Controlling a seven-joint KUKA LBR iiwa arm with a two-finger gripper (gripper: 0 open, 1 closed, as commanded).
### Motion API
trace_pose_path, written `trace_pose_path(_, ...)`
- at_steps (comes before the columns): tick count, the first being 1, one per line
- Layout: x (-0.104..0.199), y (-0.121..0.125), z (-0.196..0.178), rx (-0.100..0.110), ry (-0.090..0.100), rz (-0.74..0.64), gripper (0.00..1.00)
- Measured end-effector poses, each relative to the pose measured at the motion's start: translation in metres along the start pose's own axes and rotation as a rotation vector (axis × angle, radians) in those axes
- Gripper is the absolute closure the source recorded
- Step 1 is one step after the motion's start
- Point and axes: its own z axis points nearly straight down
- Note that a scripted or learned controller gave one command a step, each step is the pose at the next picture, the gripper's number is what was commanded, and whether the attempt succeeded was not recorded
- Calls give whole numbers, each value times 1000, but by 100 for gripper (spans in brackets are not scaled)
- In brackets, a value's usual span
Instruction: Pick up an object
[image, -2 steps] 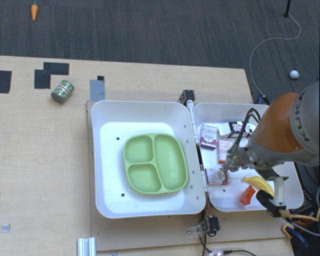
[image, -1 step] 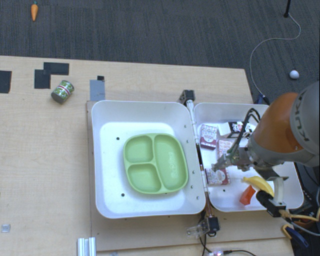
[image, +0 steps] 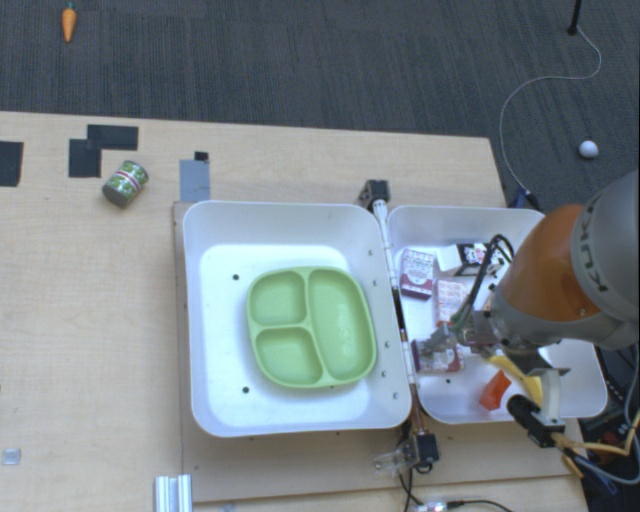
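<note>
My gripper (image: 441, 349) is low over the left side of the right bin (image: 590, 395), close to the wall between the two bins. A small reddish item (image: 445, 363) lies right under it, partly hidden; I cannot tell if it is gripped. A maroon packet (image: 417, 272) and a pink packet (image: 452, 295) lie just beyond the gripper. An orange object (image: 493, 392) and a yellow one (image: 512, 368) lie by the bin's front, under the arm. A black-and-white item (image: 470, 254) sits at the back.
The left bin (image: 205, 330) holds a green divided plate (image: 311, 327). A green can (image: 125, 184) lies on the bench at far left beside black patches (image: 103, 148). A carrot (image: 68, 22) and a white ball (image: 588, 149) lie on the dark floor.
</note>
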Motion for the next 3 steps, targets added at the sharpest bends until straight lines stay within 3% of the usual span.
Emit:
trace_pose_path(1, -1, 3, -13, -9, -2, -2, 100)
trace_pose_path(2, -1, 3, -13, -9, -3, -1, 0)
trace_pose_path(3, 1, 5, -23, -12, 0, -6, 100)
